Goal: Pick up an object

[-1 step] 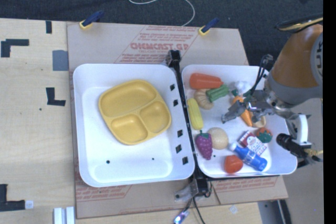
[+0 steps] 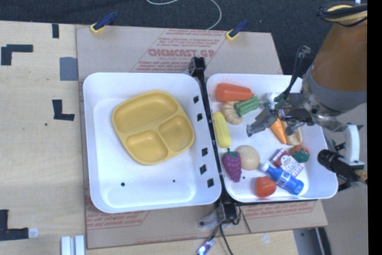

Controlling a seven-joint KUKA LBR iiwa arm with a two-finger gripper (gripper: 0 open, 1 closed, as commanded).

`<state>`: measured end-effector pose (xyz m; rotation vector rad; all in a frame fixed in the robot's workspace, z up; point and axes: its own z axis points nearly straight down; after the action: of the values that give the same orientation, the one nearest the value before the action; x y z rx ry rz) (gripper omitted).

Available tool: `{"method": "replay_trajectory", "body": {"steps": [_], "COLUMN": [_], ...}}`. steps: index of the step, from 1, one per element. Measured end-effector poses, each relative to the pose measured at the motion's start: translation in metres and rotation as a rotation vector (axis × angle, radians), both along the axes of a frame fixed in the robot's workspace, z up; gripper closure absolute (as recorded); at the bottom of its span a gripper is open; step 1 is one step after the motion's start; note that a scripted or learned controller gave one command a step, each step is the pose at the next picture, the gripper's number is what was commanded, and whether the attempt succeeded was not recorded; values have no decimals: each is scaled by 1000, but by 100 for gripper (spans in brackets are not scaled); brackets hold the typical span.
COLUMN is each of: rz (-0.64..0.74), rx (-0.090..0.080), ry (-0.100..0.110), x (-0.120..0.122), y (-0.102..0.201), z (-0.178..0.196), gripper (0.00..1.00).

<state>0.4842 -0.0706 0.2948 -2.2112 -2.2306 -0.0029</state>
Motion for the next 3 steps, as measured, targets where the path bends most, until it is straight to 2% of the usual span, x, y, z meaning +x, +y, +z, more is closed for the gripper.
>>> {"method": "replay_trajectory", "body": {"steps": [1, 2, 3], "rz": [-5, 1, 0], "rx": [-2, -1, -3], "ry": [16, 4, 17], "x": [1, 1, 3], "y": [-3, 63, 136], "z": [0, 42, -39], "gripper": [100, 100, 100]}}
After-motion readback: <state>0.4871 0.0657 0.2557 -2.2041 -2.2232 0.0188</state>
